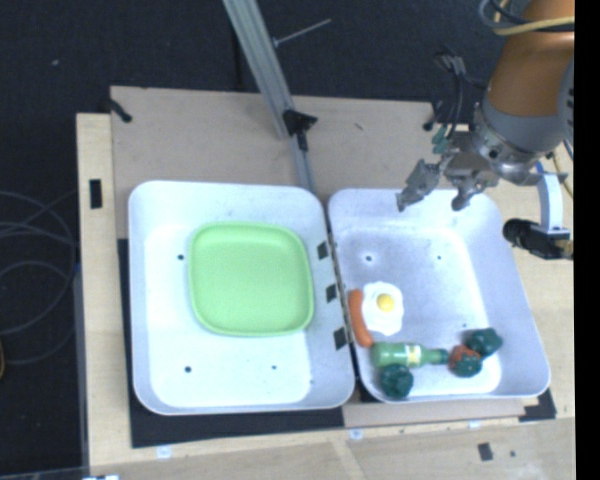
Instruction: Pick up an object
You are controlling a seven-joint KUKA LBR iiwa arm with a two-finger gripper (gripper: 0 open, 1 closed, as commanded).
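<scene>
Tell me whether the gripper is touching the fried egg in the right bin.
Apart. The camera view shows the gripper over the far end of the right bin, with bare white floor between it and the fried egg.

Robotics lab setup. A grey-and-orange arm (528, 78) is hanging over a plywood bench (200, 138) holding two white bins (145, 268), with loose cables (25, 268) trailing across dark floor beside it.
</scene>
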